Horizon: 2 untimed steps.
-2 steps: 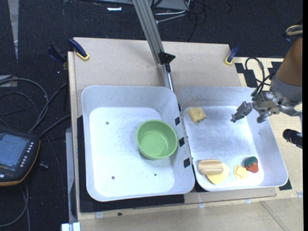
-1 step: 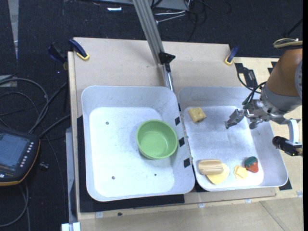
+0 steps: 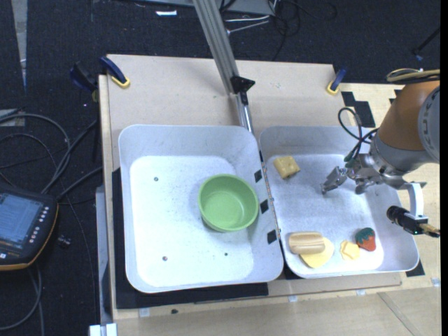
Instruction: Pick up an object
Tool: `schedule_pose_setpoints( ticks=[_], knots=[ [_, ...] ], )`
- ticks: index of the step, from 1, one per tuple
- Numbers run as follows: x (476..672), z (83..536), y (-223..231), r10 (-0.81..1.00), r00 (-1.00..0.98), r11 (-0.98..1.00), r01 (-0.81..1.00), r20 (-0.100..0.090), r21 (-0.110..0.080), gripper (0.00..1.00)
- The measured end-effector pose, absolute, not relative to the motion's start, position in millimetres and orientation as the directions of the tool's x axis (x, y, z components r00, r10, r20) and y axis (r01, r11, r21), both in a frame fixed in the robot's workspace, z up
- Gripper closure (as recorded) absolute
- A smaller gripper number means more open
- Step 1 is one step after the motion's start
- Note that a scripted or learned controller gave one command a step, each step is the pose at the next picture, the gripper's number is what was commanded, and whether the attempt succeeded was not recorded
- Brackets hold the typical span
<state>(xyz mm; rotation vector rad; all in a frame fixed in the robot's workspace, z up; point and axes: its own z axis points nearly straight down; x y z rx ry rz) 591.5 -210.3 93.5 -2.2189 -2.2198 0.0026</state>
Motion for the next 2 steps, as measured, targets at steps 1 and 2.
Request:
schedule_pose_setpoints(
  ticks=[1, 2],
  knots=[
    [592.5, 105.8, -210.8, 1.0, -0.001, 0.001, 1.0, 0.0, 0.001, 1.0],
    [588.1, 158.6, -202.2, 1.0, -0.001, 0.001, 1.0, -0.001, 0.004, 1.0]
  ],
)
